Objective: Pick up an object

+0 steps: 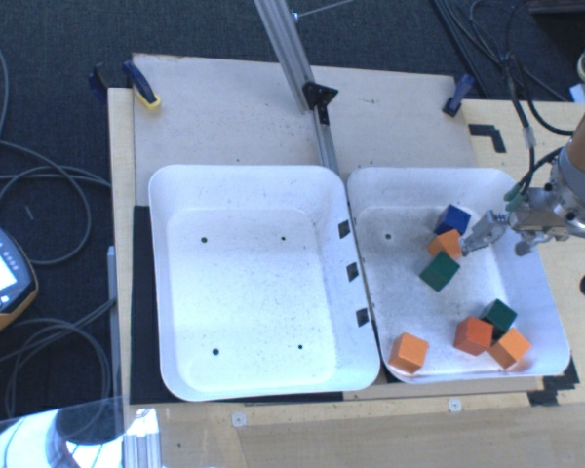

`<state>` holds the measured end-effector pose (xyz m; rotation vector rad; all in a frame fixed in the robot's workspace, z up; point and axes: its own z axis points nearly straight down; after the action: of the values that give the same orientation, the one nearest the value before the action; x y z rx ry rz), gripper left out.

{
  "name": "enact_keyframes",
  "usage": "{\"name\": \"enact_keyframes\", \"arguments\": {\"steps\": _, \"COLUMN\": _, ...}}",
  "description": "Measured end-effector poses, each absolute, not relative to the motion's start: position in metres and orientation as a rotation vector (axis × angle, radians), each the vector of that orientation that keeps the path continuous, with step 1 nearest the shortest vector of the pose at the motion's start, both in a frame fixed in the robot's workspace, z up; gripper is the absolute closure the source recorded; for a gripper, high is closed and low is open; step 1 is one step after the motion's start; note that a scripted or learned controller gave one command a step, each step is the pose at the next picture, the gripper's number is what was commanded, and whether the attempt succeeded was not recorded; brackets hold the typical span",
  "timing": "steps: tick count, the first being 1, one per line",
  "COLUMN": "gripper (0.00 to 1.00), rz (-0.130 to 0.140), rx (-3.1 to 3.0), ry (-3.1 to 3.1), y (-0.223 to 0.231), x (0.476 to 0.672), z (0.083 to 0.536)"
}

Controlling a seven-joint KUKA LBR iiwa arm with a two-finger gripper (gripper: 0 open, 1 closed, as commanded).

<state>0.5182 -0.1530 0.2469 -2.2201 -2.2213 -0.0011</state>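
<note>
Hiding jaws' grip: arm (565, 198)

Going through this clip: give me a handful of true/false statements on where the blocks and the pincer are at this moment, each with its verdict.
1. All the blocks lie in the right white plastic bin. True.
2. The blue cube sits in the left white plastic bin. False: it is in the right bin, by the small orange cube.
3. The pincer is over the right bin, close to the blue cube. True.
4. The dark green cube rests against the bin's near wall. False: it lies mid-bin, just below the small orange cube.
5. A red-orange cube lies beside a second green cube. True.
</note>
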Motion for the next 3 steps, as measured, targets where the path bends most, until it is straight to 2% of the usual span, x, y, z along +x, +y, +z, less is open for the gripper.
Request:
{"name": "enact_keyframes", "arguments": {"steps": 1, "gripper": 0.0, "rz": 0.005, "rx": -2.212, "ry": -2.219, "y": -0.125, "x": 0.565, "z": 0.157}}
{"name": "enact_keyframes", "arguments": {"steps": 2, "gripper": 0.0, "rz": 0.008, "rx": -2.22, "ry": -2.212, "y": -0.157, "x": 0.536, "z": 0.096}}
{"name": "enact_keyframes", "arguments": {"steps": 3, "gripper": 0.0, "rz": -0.007, "rx": -2.214, "ry": -2.231, "y": -0.105, "x": 0.594, "z": 0.1}}
